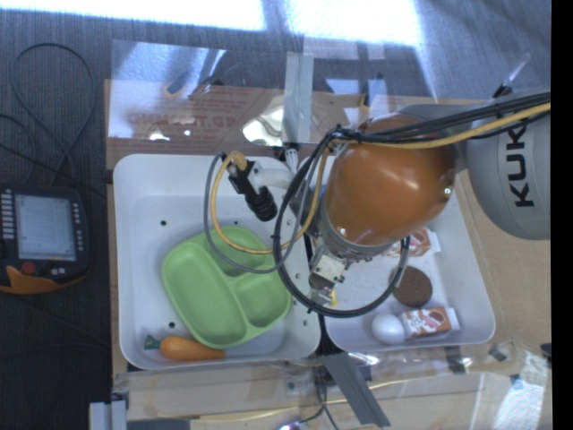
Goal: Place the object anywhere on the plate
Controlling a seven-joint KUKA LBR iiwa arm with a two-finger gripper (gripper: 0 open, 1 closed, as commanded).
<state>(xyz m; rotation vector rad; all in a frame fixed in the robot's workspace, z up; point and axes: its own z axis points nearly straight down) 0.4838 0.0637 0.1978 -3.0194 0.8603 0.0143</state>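
Bench w/ two white bins (pixel 134 240) side by side. I see the gripper (pixel 327 280) hanging over the divider, wrist hides it so can't tell its state. Just right: brown disc (pixel 414 288), egg (pixel 388 329), packet (pixel 428 322). Left: green plate (pixel 215 294). Farther left, carrot (pixel 183 348) touching plate's edge.

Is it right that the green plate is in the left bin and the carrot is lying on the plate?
Not quite. In the camera view the green plate is in the left bin, but the carrot lies on the bin floor beside the plate's near edge, not on it.
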